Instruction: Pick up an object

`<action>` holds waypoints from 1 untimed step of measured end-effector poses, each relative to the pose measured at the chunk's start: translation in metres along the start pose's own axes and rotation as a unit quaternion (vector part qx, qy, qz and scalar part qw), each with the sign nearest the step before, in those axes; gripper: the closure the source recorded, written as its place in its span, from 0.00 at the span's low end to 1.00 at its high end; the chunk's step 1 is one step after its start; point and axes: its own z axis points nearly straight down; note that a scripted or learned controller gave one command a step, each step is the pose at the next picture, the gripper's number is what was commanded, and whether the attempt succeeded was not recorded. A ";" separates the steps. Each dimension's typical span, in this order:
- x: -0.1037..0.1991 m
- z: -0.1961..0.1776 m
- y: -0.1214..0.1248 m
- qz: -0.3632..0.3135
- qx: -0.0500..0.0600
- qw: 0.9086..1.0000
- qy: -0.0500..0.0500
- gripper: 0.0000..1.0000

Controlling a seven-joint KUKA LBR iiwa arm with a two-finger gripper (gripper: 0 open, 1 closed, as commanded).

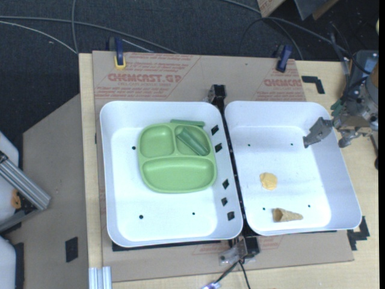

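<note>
While the gripper [329,135] hangs open and empty over the right bin's [346,179] far edge, the yellow piece [268,180] lies well apart mid-bin, so a short reach would likely close on nothing.

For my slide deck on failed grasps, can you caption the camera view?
Tool above the right bin holding two yellow food pieces; green divided plate in the left bin.

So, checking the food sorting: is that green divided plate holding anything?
Yes: the green divided plate has a green piece in its upper-right compartment; the others look bare.
</note>
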 end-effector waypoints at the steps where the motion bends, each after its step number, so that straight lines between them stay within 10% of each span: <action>1: 0.000 -0.006 0.002 -0.002 -0.006 1.000 -0.001 0.00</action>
